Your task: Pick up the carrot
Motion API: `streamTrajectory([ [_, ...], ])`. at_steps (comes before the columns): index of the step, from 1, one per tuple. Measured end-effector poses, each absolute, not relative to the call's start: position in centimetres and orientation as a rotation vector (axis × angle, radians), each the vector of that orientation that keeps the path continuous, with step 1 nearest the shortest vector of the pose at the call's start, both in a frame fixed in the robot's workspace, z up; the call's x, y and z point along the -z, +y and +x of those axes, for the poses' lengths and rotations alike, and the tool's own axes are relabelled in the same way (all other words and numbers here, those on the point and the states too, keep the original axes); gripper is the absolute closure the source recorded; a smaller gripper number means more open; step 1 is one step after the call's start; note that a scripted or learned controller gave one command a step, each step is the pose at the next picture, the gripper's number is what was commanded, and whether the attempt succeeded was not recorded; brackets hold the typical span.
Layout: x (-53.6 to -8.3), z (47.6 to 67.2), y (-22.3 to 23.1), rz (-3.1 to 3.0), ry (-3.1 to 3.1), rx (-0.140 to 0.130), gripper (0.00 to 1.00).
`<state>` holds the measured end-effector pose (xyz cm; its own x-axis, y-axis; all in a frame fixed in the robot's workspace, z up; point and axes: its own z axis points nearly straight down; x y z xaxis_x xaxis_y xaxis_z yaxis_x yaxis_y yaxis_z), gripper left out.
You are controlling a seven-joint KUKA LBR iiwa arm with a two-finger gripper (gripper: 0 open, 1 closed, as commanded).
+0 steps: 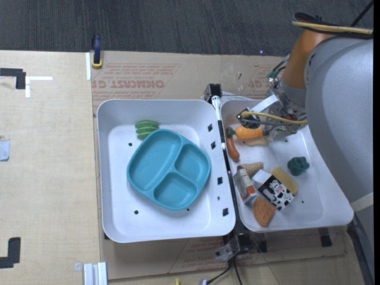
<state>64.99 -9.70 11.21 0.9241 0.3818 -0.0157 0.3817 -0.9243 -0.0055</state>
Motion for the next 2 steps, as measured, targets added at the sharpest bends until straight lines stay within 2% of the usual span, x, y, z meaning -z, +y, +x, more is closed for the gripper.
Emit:
streamTrajectory([
  [1, -11.2, 65.0, -9.7, -3.078, -0.613, -0.027, 0.0],
  [2, -9.4, 62.2, -9.5, -3.122, -0.326, 0.002, 0.0],
])
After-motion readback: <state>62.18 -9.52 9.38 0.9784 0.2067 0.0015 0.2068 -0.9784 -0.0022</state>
